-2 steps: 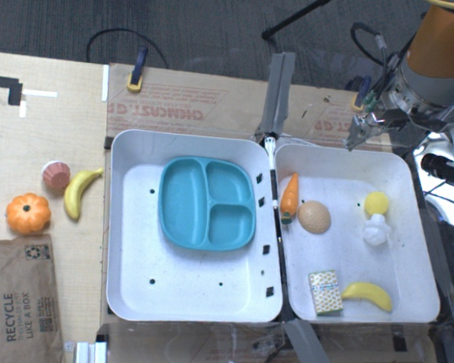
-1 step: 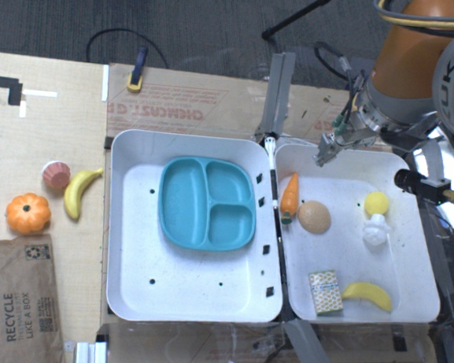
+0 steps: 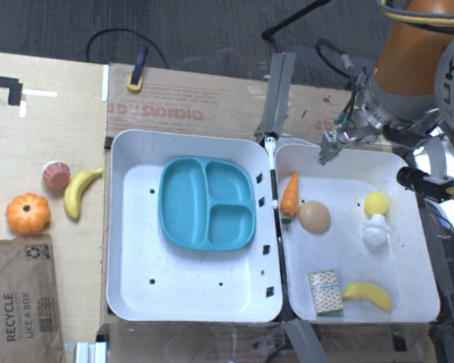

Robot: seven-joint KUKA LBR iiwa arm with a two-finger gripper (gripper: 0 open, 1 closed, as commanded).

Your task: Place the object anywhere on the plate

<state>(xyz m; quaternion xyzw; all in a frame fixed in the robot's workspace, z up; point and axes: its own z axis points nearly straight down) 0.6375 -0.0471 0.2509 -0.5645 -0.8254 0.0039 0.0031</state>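
Your claw (image 3: 330, 149) hangs over the right bin's (image 3: 421, 312) far edge; you cannot tell its state. Nearest lies the carrot (image 3: 290, 195), well apart from the plate (image 3: 208, 203): probably light, stiff, slick plastic. Grip across its thicker middle.

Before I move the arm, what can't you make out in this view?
- End effector: small and blurred above the right bin's back rim, so its grip state is unreadable.
- Arm: cut off by the top and right edges.
- White item under the yellow ball: washed out against the bin, shape unclear.
- Small box: print too small to read.
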